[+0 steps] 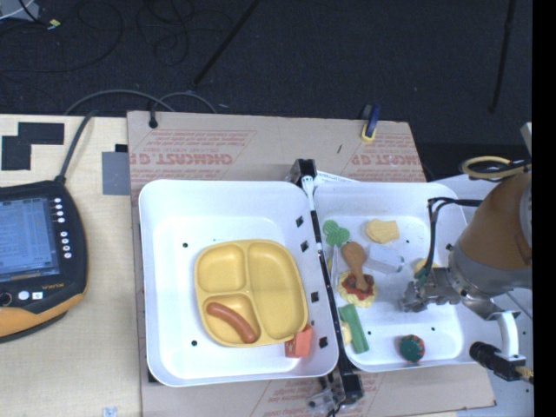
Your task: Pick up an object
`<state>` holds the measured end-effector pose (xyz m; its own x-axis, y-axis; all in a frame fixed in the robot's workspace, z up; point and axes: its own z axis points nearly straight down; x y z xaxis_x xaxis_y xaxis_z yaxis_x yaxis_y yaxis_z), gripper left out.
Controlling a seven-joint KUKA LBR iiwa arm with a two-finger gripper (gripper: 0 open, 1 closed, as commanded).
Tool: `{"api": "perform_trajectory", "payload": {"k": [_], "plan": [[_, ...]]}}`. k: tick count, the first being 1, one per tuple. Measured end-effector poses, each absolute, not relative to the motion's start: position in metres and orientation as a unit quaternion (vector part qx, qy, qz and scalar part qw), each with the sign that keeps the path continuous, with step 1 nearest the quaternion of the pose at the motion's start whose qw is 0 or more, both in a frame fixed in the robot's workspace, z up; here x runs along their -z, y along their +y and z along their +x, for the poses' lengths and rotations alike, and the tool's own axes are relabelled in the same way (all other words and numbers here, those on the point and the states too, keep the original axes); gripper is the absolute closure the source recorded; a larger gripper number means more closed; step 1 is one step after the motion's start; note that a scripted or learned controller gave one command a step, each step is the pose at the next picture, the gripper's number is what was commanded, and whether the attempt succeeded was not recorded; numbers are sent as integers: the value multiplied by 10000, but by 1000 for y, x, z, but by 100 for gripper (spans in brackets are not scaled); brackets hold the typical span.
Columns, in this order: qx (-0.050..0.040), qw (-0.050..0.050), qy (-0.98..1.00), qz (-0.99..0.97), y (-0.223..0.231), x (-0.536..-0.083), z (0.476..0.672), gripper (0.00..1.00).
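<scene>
1. Over the right bin (445, 200), the gripper (419, 295) hangs low near the right wall; whether it is parted or closed cannot be told, and nothing is seen held.
2. Nearest candidate: a round green-and-red ball (411, 347), on the bin floor just toward the near rim from the gripper.
3. Farther left lie a drumstick (354, 255), a green stick (354, 328) with long axis running near-to-far, and a yellow piece (381, 230).
4. Left bin: a yellow divided plate (250, 290) bearing a sausage (232, 321).

Your two bins (165, 233) are white. The left one holds a yellow divided plate (250, 291) with a reddish-brown sausage (231, 321); at its 5 o'clock sits an orange-red block (300, 343). The right one holds a green stick (354, 328), a pale yellow piece (381, 230) and a green-and-red ball (411, 347).
</scene>
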<state>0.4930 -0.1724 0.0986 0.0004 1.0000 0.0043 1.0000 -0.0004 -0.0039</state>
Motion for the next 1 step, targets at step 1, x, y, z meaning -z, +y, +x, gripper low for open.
{"api": "perform_trajectory", "payload": {"k": [1], "plan": [[-2,43,-7069,-7073,-173,-108,492,100]]}}
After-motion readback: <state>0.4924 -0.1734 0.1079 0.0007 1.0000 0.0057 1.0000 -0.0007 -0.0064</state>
